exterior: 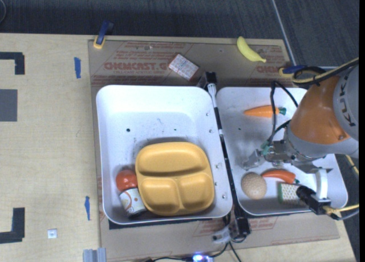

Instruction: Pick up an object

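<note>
Low in the frame's right bin (231,141), the gripper (256,158) hovers over the tan egg (254,185); its grip cannot be judged, so nothing looks lifted yet.

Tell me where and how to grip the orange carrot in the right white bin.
Grip the orange carrot across its thick middle, coming straight down from above. It lies flat and alone near the right white bin's far wall, long axis left-right, so close the gripper across its narrow width.
</note>
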`<move>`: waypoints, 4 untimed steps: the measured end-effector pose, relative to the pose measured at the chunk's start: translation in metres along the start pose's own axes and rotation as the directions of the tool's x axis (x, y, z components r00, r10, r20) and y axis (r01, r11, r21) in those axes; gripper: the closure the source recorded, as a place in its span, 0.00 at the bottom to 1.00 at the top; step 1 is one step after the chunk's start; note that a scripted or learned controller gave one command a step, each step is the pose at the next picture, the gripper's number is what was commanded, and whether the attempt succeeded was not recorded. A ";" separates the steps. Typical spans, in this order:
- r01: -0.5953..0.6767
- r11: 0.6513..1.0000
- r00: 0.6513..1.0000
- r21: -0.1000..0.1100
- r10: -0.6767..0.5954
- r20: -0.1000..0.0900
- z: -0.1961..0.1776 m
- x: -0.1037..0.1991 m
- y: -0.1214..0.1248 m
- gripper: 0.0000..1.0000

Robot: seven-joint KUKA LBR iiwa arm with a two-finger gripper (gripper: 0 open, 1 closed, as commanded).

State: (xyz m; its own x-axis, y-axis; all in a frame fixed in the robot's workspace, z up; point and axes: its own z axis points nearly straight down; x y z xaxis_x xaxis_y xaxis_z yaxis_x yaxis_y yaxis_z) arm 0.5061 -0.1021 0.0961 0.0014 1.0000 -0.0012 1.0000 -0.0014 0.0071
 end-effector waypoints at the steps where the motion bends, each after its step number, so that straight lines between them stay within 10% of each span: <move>1: 0.002 1.000 1.000 0.001 -0.002 -0.001 0.010 0.009 -0.025 0.00; 2: 0.001 1.000 1.000 -0.003 -0.001 0.000 0.000 0.009 -0.023 1.00; 3: 0.001 1.000 1.000 -0.002 -0.001 0.000 0.000 0.009 -0.024 0.00; 4: 0.000 1.000 1.000 -0.006 0.000 0.000 -0.010 0.009 -0.022 1.00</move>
State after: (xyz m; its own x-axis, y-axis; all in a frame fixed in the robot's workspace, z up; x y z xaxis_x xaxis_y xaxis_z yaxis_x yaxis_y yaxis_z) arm 0.4837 -0.0929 0.1061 0.0010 1.0000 -0.0017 0.9999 -0.0010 0.0132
